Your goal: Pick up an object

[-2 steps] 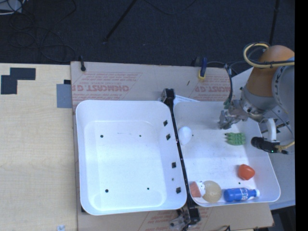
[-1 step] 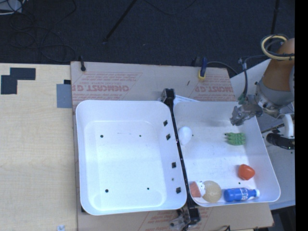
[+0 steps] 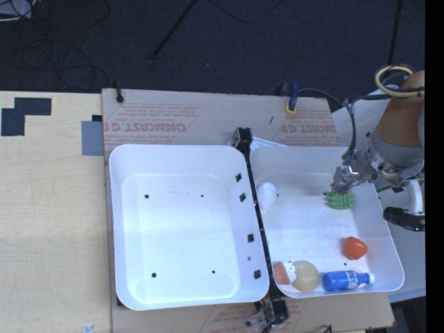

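A green toy (image 3: 339, 200) is seen in the right bin (image 3: 316, 269), near its far right wall, and the gripper (image 3: 344, 179) is lowered directly over it, with its tip at or just above the toy's top edge. Whether the toy is actually clamped cannot be told at this size, nor can it be told how far apart the gripper is set. Five other things are counted in the same bin: one white ball (image 3: 266, 192) against the middle divider, one red ball (image 3: 355, 248) near the right wall, and along the near wall one blue bottle (image 3: 346, 280) lying on its side, one cream ball (image 3: 304, 275) and one small orange piece (image 3: 281, 272) touching that ball. Two bins are counted; the left bin (image 3: 125, 186) is placed just beside the right one, both on a cardboard sheet (image 3: 173, 120).
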Motion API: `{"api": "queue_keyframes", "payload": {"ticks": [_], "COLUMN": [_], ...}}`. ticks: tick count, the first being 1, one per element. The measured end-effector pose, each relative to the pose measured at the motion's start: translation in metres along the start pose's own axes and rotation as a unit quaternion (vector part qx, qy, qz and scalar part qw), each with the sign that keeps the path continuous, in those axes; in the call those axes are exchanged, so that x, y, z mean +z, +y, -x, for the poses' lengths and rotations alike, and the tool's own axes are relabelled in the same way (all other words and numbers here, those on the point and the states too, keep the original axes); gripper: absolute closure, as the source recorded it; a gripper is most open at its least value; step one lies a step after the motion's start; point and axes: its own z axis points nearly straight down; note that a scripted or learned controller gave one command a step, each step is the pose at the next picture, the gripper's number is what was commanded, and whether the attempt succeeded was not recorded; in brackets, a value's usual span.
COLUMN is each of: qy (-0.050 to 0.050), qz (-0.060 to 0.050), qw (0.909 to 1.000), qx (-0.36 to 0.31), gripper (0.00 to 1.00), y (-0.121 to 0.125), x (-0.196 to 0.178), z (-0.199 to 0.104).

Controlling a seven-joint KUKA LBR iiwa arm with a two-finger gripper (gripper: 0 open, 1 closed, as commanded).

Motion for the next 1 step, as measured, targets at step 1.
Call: {"api": "queue_keyframes", "payload": {"ticks": [1], "qy": [-0.001], "qz": [0.004], "qw": [1.0000], "qx": [0.002], "gripper": [1.00], "y": [-0.0151], "x": [-0.0688], "z": [0.0023]}}
